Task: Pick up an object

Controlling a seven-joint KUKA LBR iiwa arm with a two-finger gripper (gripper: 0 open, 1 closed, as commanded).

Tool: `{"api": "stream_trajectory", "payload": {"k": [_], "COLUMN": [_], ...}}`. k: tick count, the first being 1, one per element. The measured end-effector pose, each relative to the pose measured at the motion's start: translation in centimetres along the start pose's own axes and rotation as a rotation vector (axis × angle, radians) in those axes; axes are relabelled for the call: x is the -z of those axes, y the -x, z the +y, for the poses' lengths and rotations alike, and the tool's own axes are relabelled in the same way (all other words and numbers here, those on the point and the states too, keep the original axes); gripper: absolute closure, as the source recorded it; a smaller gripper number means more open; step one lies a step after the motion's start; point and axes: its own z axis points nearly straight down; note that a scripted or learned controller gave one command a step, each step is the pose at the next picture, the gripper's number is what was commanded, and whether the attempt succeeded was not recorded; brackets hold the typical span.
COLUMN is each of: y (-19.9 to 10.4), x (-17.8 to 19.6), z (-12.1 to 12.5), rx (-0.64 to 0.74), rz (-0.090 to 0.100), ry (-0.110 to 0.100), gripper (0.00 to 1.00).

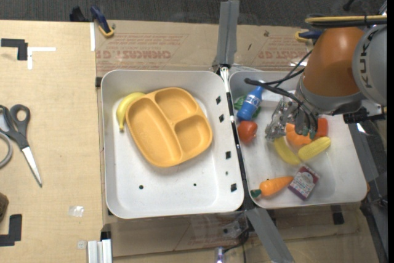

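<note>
My gripper (284, 126) hangs low in the right bin (345, 194), just left of the orange toy (300, 136). I cannot tell its spread. Reaching phase; next, closing on that toy.

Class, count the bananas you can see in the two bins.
2. One banana lies in the left bin, tucked against the orange plate's left edge. The other banana lies in the right bin, below the pincer. The arm may hide more.
</note>
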Motion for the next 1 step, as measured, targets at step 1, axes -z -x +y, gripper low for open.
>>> {"api": "stream_trajectory", "payload": {"k": [1], "y": [0.00], "x": [0.00], "z": [0.01], "rx": [0.000], "rz": [0.000], "ry": [0.000], "gripper": [0.00]}}
